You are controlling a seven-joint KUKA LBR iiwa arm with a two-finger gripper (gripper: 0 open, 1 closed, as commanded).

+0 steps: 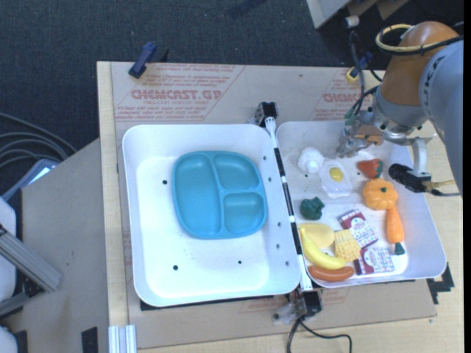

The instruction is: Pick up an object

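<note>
- Lower centre of the frame: two white bins sit side by side on a brown bench (pixel 118 197), touching along their inner edges.
- The left bin (pixel 147 263) holds a blue tray (pixel 219 194) with three compartments, lying flat in the middle.
- The right bin (pixel 430 248) holds a crowd of small toy foods.
- Nearest, at the lower edge of the right bin: a red sausage (pixel 331 273), a yellow banana (pixel 318 243) just above it, a piece of corn (pixel 346 245) beside the banana, and red-and-white packets (pixel 366 243) to the right.
- Mid bin: a dark green piece (pixel 312 207), a fried egg (pixel 336 178), an orange pumpkin (pixel 380 194) and a carrot (pixel 395 226) below the pumpkin.
- Farther back: a white lump (pixel 310 159) and a red strawberry (pixel 370 168).
- Upper right of the frame: the gripper (pixel 355 141) hangs low over the far end of the right bin, just above the egg and near the strawberry. I cannot tell how its jaws stand.
- Nothing can be seen held by it.
- Judgement: the egg lies closest below and is the likely target. It looks light, stiff plastic, flat and smooth, so it may slip; pinching across its thin rim, or the raised yolk, seems the best hold.
- The strawberry, rounder and thicker, would likely be easier to take across its middle.
</note>
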